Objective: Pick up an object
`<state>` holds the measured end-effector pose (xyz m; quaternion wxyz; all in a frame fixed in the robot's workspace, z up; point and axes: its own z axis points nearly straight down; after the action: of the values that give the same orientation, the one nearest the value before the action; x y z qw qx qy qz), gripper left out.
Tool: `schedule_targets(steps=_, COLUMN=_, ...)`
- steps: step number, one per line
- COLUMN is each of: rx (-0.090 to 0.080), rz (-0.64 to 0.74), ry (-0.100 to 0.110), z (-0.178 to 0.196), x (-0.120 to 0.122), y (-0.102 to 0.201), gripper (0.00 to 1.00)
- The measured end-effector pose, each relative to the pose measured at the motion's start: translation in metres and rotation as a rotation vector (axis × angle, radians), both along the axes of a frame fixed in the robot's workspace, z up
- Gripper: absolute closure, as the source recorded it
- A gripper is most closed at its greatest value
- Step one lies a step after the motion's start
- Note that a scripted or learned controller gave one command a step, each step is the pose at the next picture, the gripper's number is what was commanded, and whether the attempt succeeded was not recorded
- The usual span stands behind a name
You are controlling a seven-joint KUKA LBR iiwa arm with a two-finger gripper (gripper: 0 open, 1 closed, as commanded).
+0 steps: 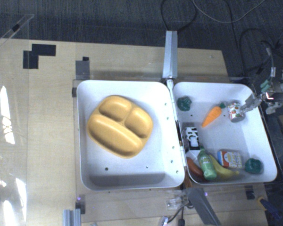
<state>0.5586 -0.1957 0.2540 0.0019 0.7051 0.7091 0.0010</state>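
Carrot lies in the right bin, just beside the gripper; jaw state I cannot tell. Looks light, stiff, slick: pinch across its thick middle.

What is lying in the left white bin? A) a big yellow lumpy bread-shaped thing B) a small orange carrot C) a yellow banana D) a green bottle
A: the big yellow lumpy bread-shaped thing lies by itself in the left shallow white bin, while the small toys sit in the right bin.
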Motion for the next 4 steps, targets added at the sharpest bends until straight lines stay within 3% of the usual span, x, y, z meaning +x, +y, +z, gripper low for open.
schedule_targets(steps=1, rx=0.0, rz=-0.089, ry=-0.003, z=0.038, x=0.003, y=0.016, gripper=0.0)
schedule_targets(steps=2, rx=0.001, rz=-0.133, ry=0.002, z=-0.123, x=0.04, y=0.026, gripper=0.0)
schedule_targets(steps=3, rx=0.001, rz=-0.133, ry=-0.004, z=-0.167, x=0.075, y=0.06, gripper=0.0)
schedule_targets(steps=4, rx=0.001, rz=-0.126, ry=-0.012, z=-0.154, x=0.077, y=0.062, gripper=1.0)
